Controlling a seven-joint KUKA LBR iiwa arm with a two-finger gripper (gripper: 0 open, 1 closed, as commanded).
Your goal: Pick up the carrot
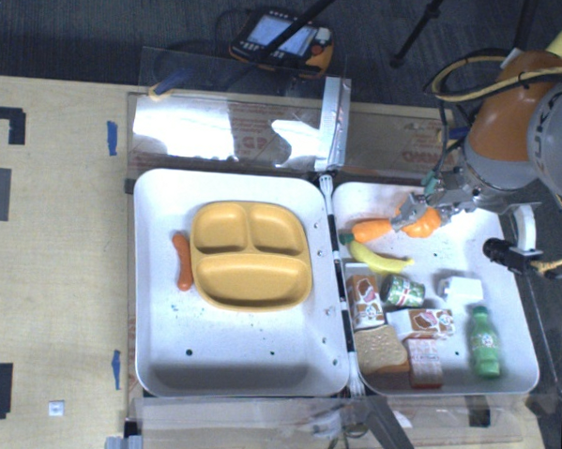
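In right bin [525,321]: carrot [373,230] just left of fingers [415,213].

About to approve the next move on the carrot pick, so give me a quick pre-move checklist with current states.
1. Carrot located, right bin, upper left: ok.
2. Hand at the carrot's thick end: ok.
3. Carrot between the fingers: cannot tell.
4. Carrot lifted off the bin floor: cannot tell.
5. Banana apart from the carrot: not ok, it lies just below, nearly touching.
6. Yellow tray out of the way, left bin: ok.
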